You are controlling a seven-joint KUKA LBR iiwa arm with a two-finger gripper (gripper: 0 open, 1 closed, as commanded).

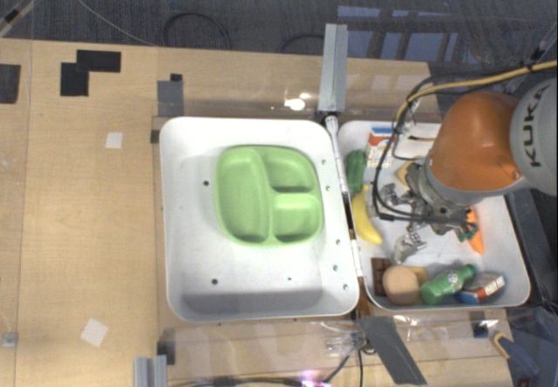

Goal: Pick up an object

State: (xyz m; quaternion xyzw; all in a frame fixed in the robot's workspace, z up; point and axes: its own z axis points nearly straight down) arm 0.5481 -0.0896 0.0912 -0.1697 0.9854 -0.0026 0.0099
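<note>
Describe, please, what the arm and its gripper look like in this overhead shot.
The arm is grey with black lettering on its side, ending in a rounded orange band above the wrist. Black and yellow cables loop along it toward the wrist. Below sits a small metallic gripper, silvery and angular, with thin dark wires around its base.

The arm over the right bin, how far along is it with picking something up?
Done: the arm has reached over the right bin, with the gripper low among the items. In hand: nothing visibly held. The banana, green bottle and tan round object lie in the bin. Left: grasp one item and lift it. The green divided tray sits in the left bin.
</note>
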